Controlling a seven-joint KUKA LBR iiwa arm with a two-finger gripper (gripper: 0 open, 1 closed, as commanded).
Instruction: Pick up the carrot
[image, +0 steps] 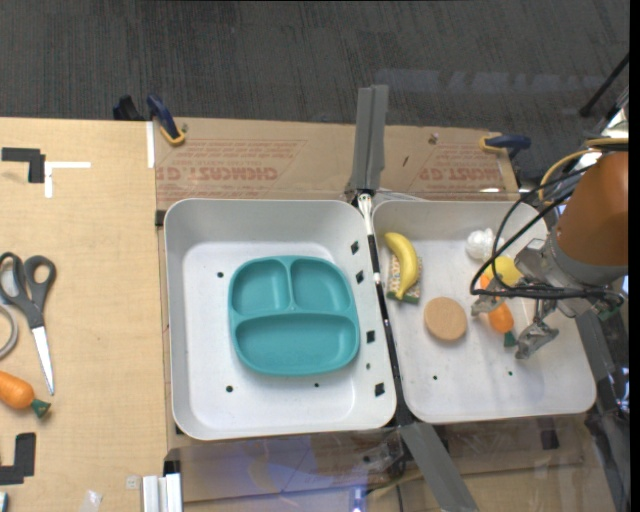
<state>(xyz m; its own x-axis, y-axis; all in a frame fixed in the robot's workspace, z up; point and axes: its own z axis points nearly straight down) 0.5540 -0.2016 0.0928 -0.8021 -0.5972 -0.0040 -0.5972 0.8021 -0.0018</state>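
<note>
A small orange carrot (498, 317) with a green end lies in the right bin (470, 395), right of its middle. My gripper (536, 336) hangs low over the bin floor just right of the carrot, close to it or touching it. The carrot sits beside the gripper, not inside it. The grey arm with its orange band (603, 212) reaches in from the right, cables looping over it. A second orange carrot-like toy (15, 391) lies on the wooden bench at the far left, outside both bins.
The right bin also holds a banana (402, 264), a tan round disc (445, 320), a white lump (481, 241) and a yellow piece (506, 270). A teal divided plate (294, 316) lies in the left bin (190, 330). Scissors (30, 310) rest on the bench.
</note>
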